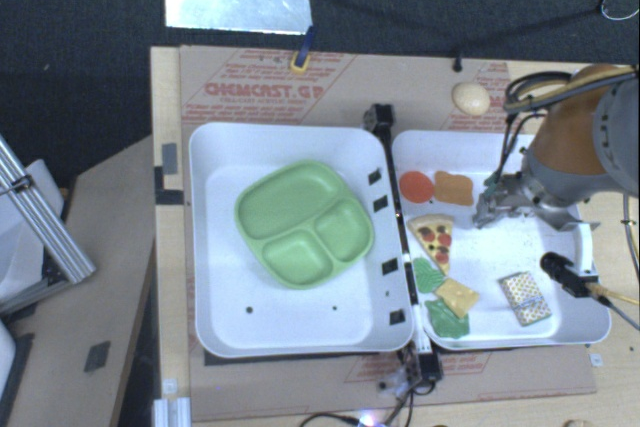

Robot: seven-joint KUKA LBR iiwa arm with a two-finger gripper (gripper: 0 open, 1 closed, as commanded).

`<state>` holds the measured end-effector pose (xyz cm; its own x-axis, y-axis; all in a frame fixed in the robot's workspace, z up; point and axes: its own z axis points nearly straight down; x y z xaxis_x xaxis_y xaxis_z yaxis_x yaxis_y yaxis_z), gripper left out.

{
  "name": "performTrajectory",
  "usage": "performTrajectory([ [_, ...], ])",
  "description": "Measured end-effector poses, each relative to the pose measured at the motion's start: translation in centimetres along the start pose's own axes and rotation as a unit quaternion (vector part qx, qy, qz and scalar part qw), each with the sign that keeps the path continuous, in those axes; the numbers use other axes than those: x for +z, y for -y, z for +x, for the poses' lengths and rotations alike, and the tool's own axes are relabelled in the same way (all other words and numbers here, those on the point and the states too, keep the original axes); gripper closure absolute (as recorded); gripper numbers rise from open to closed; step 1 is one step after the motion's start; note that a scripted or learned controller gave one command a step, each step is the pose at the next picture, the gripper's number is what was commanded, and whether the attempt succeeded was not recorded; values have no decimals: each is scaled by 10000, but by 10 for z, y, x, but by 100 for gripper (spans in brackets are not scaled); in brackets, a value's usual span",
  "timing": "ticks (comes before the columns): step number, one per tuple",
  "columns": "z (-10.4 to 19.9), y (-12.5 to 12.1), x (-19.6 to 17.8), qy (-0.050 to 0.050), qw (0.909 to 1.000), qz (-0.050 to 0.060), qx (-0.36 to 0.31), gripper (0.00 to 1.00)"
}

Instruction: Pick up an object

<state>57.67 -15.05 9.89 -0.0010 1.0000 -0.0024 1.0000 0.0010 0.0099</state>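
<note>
The right bin (575, 325) holds several toy foods: a red round slice (416, 186), an orange piece (453, 189), a pizza slice (434, 240), a yellow wedge (458, 296) on green leaves (446, 317), and a patterned cracker (525, 298). My gripper (490, 208) hangs low over the bin's middle, just right of the orange piece. Nothing shows between it and the bin floor.
The left bin (215, 315) carries a green divided plate (303, 223). A beige egg-like object (471, 98) lies on the cardboard behind the right bin. A black divider (395, 225) runs between the bins. The arm's grey and orange wrist (575, 140) covers the right bin's far corner.
</note>
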Motion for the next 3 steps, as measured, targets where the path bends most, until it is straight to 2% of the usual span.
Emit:
performTrajectory([
  [1,-4,4,-62,-3,10000,16,1,100],
  [2,-10,4,-107,-3,10000,19,-5,100],
  [3,-10,3,-127,-8,10000,31,-13,100],
])
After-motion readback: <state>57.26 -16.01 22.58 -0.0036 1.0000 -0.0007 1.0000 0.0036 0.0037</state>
